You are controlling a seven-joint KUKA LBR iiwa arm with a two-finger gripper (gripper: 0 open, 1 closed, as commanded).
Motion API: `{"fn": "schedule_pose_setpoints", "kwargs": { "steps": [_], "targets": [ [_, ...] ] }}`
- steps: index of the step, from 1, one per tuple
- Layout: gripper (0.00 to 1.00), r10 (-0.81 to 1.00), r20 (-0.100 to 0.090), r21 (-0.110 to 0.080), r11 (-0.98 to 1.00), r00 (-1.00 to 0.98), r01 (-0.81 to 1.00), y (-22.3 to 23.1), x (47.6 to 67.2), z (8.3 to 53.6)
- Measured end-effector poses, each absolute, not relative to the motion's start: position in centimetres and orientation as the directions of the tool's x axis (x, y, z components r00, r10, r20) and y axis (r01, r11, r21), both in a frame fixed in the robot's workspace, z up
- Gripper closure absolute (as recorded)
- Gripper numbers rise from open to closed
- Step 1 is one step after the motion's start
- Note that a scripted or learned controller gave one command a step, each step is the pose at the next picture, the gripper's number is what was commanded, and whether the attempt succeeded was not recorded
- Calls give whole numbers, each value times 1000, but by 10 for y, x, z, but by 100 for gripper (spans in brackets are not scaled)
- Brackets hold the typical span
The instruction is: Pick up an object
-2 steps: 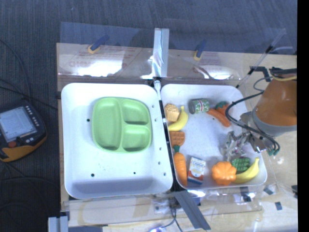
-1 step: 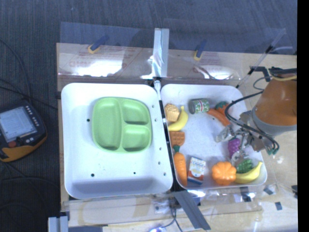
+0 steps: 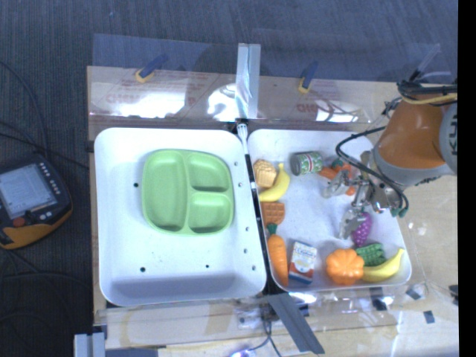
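Carton [image 3: 301,262] label unreadable, right bin [image 3: 316,288].

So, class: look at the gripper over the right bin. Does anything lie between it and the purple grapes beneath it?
Nothing visible does. The gripper hangs directly over the purple grapes in the right bin. The neighbours lie off to the sides: the orange pumpkin and green toy nearer the camera, the can farther back.

The arm [image 3: 428,136] is grey with a broad, rounded orange band above the wrist. Black cables loop around it. The gripper [image 3: 360,208] is slim, metallic grey.
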State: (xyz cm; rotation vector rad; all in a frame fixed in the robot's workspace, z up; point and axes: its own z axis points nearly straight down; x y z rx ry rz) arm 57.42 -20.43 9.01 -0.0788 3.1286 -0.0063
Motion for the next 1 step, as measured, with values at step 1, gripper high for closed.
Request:
{"fn": "schedule_pose_setpoints", "kwargs": {
  "steps": [1],
  "targets": [
    [0, 9, -17, -3, 1000, -1000, 9, -209, 534, 91]
  ]
}}
